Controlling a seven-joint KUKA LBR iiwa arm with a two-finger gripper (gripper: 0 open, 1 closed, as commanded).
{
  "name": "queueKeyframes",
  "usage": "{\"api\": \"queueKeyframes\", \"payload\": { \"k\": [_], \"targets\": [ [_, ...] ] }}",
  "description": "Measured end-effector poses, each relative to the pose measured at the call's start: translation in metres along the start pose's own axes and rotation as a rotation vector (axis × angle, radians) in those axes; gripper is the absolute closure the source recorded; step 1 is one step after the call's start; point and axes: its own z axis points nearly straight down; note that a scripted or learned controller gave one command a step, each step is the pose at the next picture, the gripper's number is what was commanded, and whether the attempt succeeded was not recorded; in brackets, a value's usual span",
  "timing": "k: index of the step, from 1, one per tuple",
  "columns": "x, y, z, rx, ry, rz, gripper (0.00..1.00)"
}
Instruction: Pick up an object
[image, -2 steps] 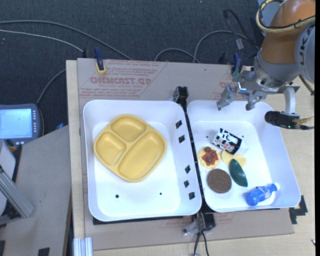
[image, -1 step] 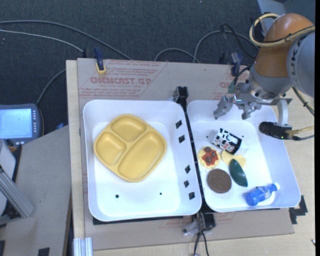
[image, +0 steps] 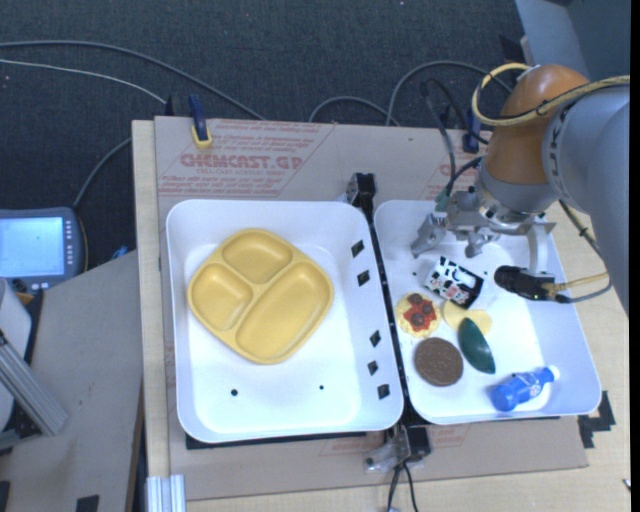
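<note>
Two white bins share the bench, and in the right bin (image: 575, 350) the gripper (image: 462, 240), fingers spread and empty, hangs near the far edge, directly above the black-and-white cow-patterned toy (image: 455, 282) lying just toward the bin's middle.

Dark grey carpet floor (image: 90, 110) behind, black cables (image: 120, 70) trailing across. Pale wooden tabletop (image: 255, 150) with red lettering. Small lit screen (image: 35, 245) at left edge.
</note>
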Motion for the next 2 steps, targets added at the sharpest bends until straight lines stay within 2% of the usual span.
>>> {"api": "queueKeyframes", "payload": {
  "k": [1, 2],
  "targets": [
    [0.001, 0.000, 0.039, -0.002, 0.000, 0.000, 0.00],
    [0.001, 0.001, 0.025, -0.008, 0.000, 0.001, 1.00]
  ]
}}
